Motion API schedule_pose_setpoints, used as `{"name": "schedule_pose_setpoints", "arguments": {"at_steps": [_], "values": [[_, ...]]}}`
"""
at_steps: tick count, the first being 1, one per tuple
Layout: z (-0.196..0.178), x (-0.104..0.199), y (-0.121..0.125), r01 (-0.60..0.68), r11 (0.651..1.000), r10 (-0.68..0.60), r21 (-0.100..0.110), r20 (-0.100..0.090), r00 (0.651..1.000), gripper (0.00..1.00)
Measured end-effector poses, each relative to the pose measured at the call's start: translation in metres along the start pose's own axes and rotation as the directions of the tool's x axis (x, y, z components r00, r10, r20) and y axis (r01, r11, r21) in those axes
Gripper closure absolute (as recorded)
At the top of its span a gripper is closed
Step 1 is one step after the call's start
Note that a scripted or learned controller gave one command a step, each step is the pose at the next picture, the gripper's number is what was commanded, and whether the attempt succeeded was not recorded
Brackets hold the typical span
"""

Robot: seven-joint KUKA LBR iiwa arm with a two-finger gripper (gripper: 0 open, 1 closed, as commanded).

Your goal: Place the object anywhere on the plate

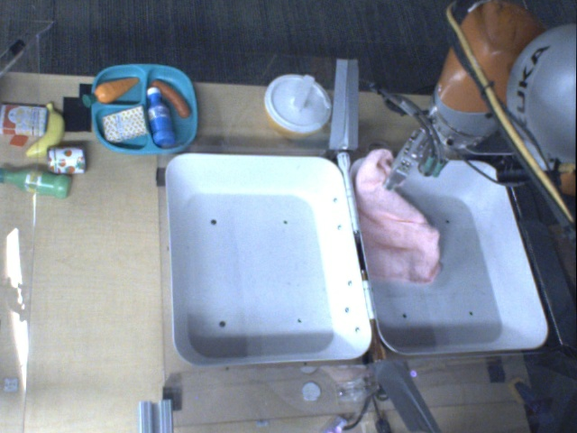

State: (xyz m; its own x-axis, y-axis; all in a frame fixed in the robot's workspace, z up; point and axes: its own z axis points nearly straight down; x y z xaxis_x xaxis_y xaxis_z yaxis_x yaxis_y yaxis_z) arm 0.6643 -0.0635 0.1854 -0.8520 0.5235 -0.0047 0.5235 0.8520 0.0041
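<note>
A crumpled pink cloth (397, 225) lies in the right bin (487, 314), against its left wall and running from the back edge toward the middle. My gripper (399, 175) hangs at a slant over the cloth's upper right edge, with its tip at or just above the fabric. Whether it touches the cloth I cannot tell. The teal divided plate (185, 88) sits on the bench at the back left, beyond the left bin. It holds a carrot (117, 89), a blue bottle (160, 117), a sausage-like piece (174, 98) and a patterned square (124, 125).
The left bin (261, 260) lies between the cloth and the plate. A white lidded cup (297, 104) stands behind the bins near a grey post (342, 106). A banana (47, 132), a small can (67, 160), a green bottle (38, 182) and a carton (20, 120) sit far left.
</note>
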Motion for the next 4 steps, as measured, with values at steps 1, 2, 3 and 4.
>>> {"name": "schedule_pose_setpoints", "arguments": {"at_steps": [1, 2, 3, 4], "values": [[-0.041, -0.001, 0.003, 0.004, 1.000, -0.004, -0.001, 0.002, 1.000, 1.00], [-0.051, 0.031, 0.045, 0.396, 0.918, -0.396, 0.000, 0.001, 0.918, 1.00], [-0.040, 0.053, 0.093, 0.524, 0.852, -0.524, -0.001, 0.002, 0.852, 1.00], [-0.042, 0.083, 0.137, 0.527, 0.850, -0.527, -0.002, 0.003, 0.850, 1.00]]}}
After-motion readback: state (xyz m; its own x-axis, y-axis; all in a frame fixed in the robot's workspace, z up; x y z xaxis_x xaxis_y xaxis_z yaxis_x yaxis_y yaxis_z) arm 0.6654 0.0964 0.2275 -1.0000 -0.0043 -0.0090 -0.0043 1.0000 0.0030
